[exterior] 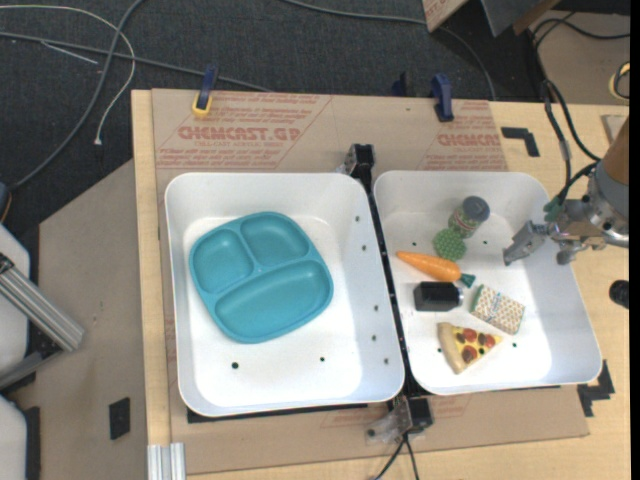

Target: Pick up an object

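The right bin [540, 190] holds several small objects: an orange carrot [430, 265], a black block [437, 295], a green knobbly piece [450, 243], a grey round-topped jar [470, 212], a speckled patterned block [498, 310] and a pizza slice toy [466, 346]. My gripper [548, 245] hangs over the right side of this bin, its fingers spread open with nothing between them. It stands to the right of the objects, apart from all of them.
The left bin [190, 198] carries a teal divided plate [261, 275]. Blue clamps [206, 88] [441, 96] hold the cardboard base at the back. Cables run across the dark floor behind the bench and at the right.
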`<state>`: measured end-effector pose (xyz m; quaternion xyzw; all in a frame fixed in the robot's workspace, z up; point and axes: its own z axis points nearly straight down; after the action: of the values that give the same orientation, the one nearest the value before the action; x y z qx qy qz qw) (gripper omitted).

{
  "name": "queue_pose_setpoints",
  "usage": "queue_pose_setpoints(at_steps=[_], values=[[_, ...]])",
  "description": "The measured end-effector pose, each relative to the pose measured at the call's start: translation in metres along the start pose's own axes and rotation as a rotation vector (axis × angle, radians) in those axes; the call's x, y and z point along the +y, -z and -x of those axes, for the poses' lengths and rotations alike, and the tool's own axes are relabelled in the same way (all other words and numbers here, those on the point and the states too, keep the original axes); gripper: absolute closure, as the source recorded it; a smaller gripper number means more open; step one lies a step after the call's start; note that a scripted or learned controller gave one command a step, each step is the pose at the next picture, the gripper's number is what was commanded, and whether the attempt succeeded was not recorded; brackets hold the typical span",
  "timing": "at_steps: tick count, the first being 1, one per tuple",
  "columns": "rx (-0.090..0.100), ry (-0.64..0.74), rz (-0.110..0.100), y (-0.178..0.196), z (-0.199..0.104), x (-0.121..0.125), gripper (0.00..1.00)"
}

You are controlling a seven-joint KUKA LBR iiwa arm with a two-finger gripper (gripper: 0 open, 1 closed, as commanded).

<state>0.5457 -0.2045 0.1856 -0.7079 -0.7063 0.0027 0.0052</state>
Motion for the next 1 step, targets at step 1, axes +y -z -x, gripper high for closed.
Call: queue_pose_setpoints(at_steps=[1], values=[[-0.003,0.002,0.010,0.0052,0.0000,0.0028,0.00]])
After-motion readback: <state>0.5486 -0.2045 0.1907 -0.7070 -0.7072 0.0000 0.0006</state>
